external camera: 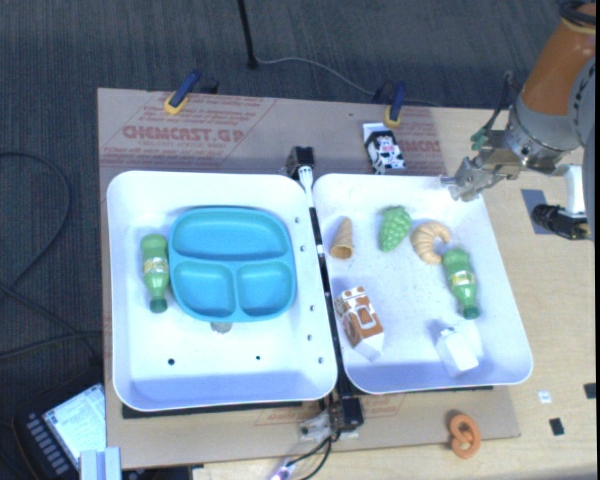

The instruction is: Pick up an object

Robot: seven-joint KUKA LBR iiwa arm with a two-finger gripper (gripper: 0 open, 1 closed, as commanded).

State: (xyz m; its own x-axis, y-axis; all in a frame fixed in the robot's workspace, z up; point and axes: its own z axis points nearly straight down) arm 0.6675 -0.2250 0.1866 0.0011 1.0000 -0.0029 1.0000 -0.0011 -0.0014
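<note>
My claw [467, 181], grip state I cannot tell, hangs at the right bin's [510, 268] one o'clock corner, presumably staging above the croissant [430, 241].

Red print reading "CHEMCAST GP" runs across the brown board [185, 133] at the upper left of the frame — the same print near the upper middle is too blurred to read.

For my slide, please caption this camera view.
End effector above right bin's far corner; croissant and green bottle lie inside.
</note>
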